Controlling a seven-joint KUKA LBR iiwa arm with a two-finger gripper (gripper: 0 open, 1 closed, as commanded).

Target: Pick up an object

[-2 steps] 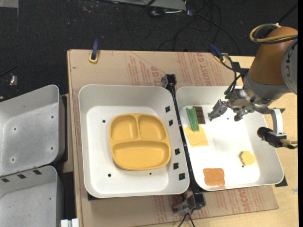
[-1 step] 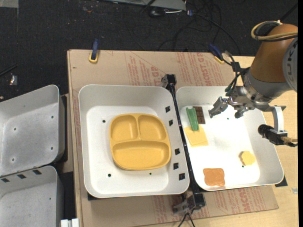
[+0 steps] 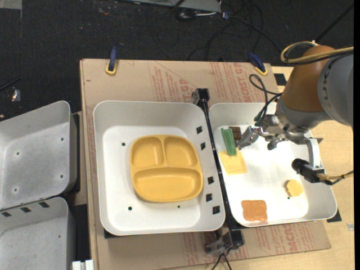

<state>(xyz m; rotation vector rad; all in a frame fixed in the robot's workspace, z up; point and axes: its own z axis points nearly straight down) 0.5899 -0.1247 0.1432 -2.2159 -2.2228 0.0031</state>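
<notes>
We see the hand [image 3: 257, 139] low in the right bin [image 3: 323, 207], its metal fingers spread and holding nothing, just beside a slim green block [image 3: 228, 141] on a flat yellow square [image 3: 233, 163]. A smooth, yellow, three-part tray [image 3: 166, 168] lies in the left bin [image 3: 107, 151].

Glossy yellow plastic tray [image 3: 166, 168] in smooth white bins [image 3: 107, 151] — on matt printed cardboard [image 3: 169, 75].

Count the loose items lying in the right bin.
4: green bar at upper left, yellow square just below it, orange square near the front, small yellow chunk at right. The arm may hide more.
</notes>
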